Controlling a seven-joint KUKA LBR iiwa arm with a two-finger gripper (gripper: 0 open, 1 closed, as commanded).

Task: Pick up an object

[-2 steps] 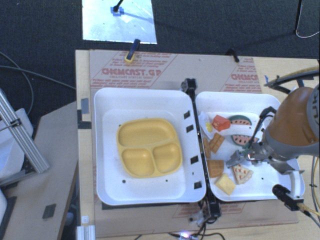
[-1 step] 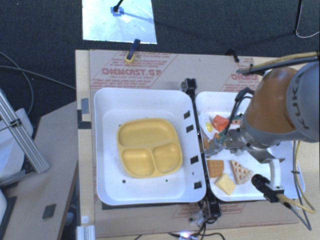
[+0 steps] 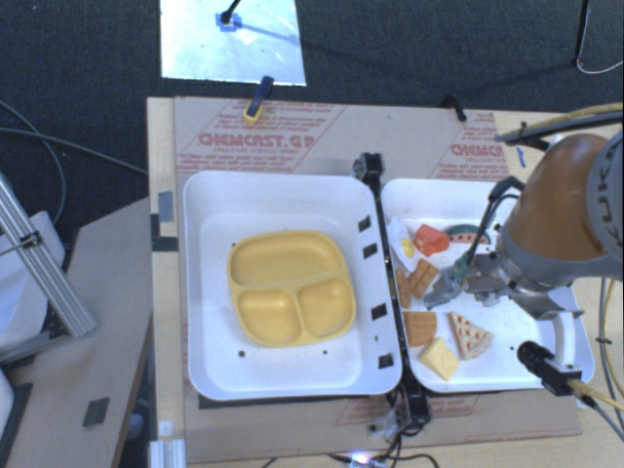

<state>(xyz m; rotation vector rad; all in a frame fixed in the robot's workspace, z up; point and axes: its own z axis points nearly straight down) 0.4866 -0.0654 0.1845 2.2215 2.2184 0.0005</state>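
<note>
The right bin holds several toy food pieces: a red piece, a watermelon slice, brown crackers, a square of toast, a yellow cheese block and a pizza slice. My gripper hangs low over the middle of this bin. It is just right of the crackers, below the red piece and above the pizza slice. I see nothing held in it. The arm's body covers the bin's right half.
The left bin holds a yellow divided tray. A black divider with clips runs between the bins. A metal plate lies beyond the bench, and an aluminium frame stands at the left.
</note>
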